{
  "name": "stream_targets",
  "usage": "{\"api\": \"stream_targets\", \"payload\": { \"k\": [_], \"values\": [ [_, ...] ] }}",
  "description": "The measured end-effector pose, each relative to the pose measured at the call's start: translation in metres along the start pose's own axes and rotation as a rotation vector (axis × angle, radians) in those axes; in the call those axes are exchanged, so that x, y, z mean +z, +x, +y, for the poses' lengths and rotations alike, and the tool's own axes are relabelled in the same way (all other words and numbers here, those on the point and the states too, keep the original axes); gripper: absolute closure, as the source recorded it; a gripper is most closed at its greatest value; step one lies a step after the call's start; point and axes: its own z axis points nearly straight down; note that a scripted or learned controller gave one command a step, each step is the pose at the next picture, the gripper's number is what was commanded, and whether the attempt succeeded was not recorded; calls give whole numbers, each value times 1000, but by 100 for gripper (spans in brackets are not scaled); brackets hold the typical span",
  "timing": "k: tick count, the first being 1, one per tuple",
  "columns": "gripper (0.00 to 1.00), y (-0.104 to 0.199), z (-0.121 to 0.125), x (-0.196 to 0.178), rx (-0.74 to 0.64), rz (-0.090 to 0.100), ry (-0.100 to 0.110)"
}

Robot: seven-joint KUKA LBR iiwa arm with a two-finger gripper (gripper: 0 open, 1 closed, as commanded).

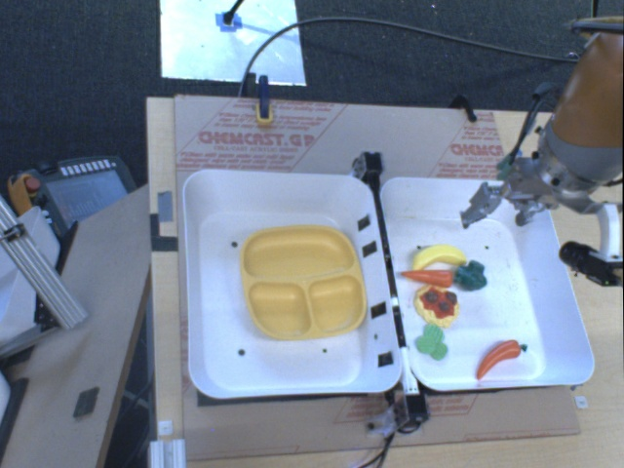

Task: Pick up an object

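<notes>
Camera view gives us the left bin (210, 291) holding a yellow divided tray (300, 281). We see the right bin (556, 310) with a banana (439, 255), carrot (427, 277), broccoli (472, 275), pizza slice (438, 304), green piece (432, 342) and red pepper (498, 357). Our gripper (499, 211) hovers above the bin's far edge, fingers spread, holding nothing.

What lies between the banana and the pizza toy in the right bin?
In the camera view, a carrot lies between the banana and the pizza toy.
</notes>
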Motion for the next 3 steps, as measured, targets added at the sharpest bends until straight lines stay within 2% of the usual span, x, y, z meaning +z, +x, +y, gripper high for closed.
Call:
{"api": "stream_targets", "payload": {
  "k": [1, 2, 3],
  "values": [
    [0, 0, 2, -7, -2, -2, -13],
    [0, 9, -3, 46, 0, 0, -10],
    [0, 2, 6, 98, 0, -1, -12]
  ]
}}
